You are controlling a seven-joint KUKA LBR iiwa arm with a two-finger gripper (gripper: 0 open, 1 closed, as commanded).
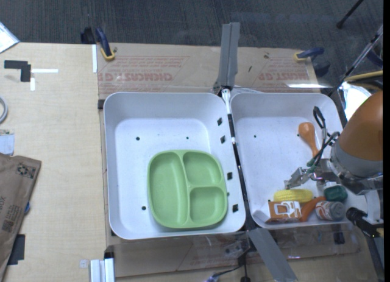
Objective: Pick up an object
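- One cam, fixed above bench, looking down at a slant, not straight overhead.
- Far edge of bench at top of frame w/ dark floor beyond; near edge at bottom.
- Mid distance: left bin and right bin both fit whole, side by side, roughly centred.
- Arm comes in from frame right, cut off by the edge.
- No 2nd view, so no overlap to give.
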